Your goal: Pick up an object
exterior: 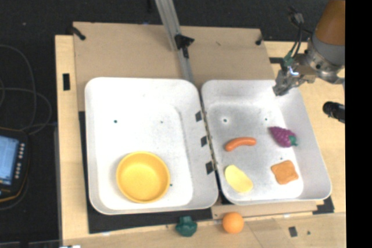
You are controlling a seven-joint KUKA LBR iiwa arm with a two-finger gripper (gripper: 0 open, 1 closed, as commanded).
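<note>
The jaws (283,85) hover at the right bin's (256,96) far right corner; whether parted, I cannot tell. One sausage (240,143) lies lengthwise left-right.

Yellow bowl (143,176), purple grapes (282,136), orange sausage (240,143), white bins (145,90), green toy (186,226).
</note>
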